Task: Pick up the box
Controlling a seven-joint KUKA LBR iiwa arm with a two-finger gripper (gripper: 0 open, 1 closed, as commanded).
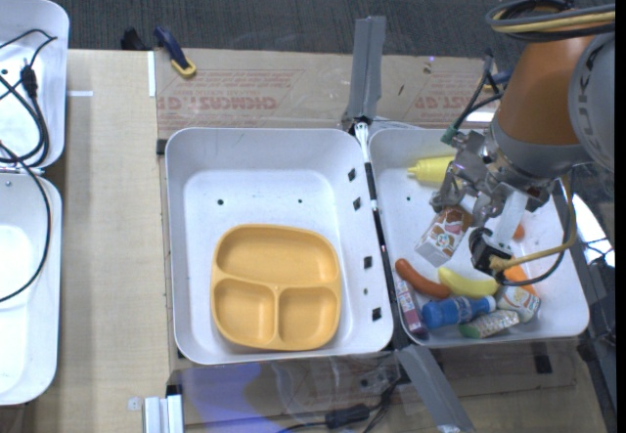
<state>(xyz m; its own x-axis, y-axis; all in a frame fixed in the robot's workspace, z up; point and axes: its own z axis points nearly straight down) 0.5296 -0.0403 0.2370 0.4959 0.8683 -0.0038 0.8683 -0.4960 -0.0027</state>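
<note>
A: Looking down, you have the arm (553, 79) over the right bin (391, 167), and a yellow tray (277, 286) in the left bin (186, 226).

B: And the box (442, 234)?

A: Tilted in the right bin, just under the gripper (468, 198), above a sausage (423, 281), banana (468, 281) and blue bottle (456, 312).

B: Is it gripped?

A: You can't tell; the fingers are hidden

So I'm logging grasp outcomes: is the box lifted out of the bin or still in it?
Still in it. The box lies tilted inside the right bin, under the gripper; whether it is gripped, cannot tell.
</note>
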